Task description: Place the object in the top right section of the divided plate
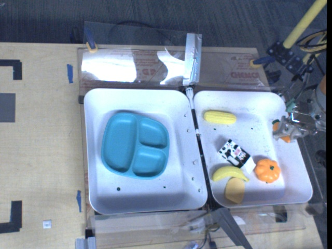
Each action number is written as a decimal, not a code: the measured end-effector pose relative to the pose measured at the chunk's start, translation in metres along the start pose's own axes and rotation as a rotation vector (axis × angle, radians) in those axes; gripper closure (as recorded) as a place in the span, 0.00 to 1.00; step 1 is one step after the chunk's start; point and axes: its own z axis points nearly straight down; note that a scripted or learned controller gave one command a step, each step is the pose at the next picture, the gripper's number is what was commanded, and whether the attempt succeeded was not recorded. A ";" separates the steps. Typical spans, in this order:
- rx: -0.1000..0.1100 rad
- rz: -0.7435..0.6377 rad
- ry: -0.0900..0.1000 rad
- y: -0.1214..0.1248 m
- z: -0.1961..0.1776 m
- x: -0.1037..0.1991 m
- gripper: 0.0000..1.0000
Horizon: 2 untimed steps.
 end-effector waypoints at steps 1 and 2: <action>-0.005 -0.345 -0.002 0.029 -0.136 -0.037 1.00; -0.001 -0.346 -0.001 0.029 -0.134 -0.036 0.00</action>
